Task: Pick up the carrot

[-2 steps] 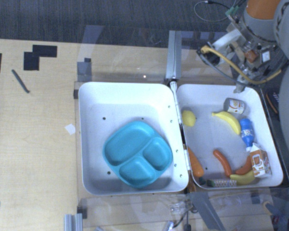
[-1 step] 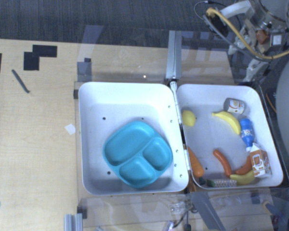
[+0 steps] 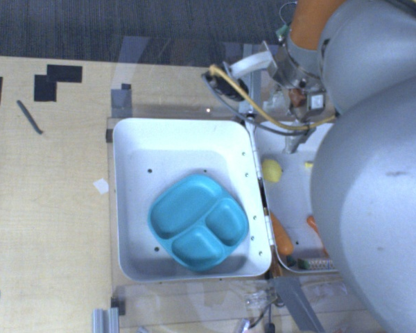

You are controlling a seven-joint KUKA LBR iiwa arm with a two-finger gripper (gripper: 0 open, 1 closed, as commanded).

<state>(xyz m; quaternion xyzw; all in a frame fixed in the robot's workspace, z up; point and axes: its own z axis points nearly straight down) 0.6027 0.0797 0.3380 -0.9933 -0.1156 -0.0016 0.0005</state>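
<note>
The carrot is an orange, elongated piece lying in the right bin, close against its left wall near the front corner. My gripper hangs over the far end of that bin, well behind the carrot and apart from it, with cables looped around it. The big grey arm body covers most of the right bin's right side.
A small yellow round object lies in the right bin behind the carrot. Another orange bit peeks out at the arm's edge. The left bin holds a blue divided plate. Black marks and a grey stick lie on the wooden bench.
</note>
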